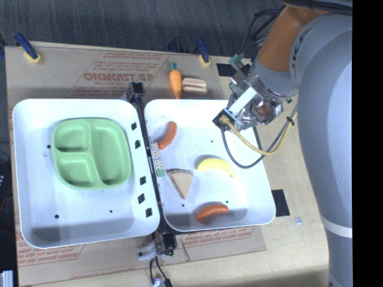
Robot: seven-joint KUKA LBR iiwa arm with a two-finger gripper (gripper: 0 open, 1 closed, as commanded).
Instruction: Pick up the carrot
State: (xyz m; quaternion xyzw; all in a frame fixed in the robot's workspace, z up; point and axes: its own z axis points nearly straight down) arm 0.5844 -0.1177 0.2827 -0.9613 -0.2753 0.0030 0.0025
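Cardboard sheeting (pixel 114 70) printed with red lettering covers the bench, held by blue clamps (pixel 27 48) at its far edge, and 2 shallow white bins sit on it side by side. Inside the right bin (pixel 254 199), all to the left of and nearer the camera than the gripper (pixel 226 119), lie a sausage (pixel 167 134), a yellow banana (pixel 215 166), a tan wedge-shaped slice (pixel 181 183) and a second sausage (pixel 212 211). A green divided plate (pixel 93 152) rests in the left bin (pixel 30 178), well apart from the gripper. Reaching in from the right, the grey arm (pixel 326 100) bends at its orange band (pixel 284 37), the wrist tilting down and leftward over the right bin's far right corner; a yellow cable (pixel 263 151) loops below it. How far the fingers stand open cannot be told, and nothing shows between them. Outside the bins, the carrot (pixel 175 81) lies on the cardboard just beyond the right bin's far rim, to the left of the gripper and farther back; it is orange with a small green top pointing away, and a brown-and-cream block (pixel 194 86) lies just beside it on the gripper's side.
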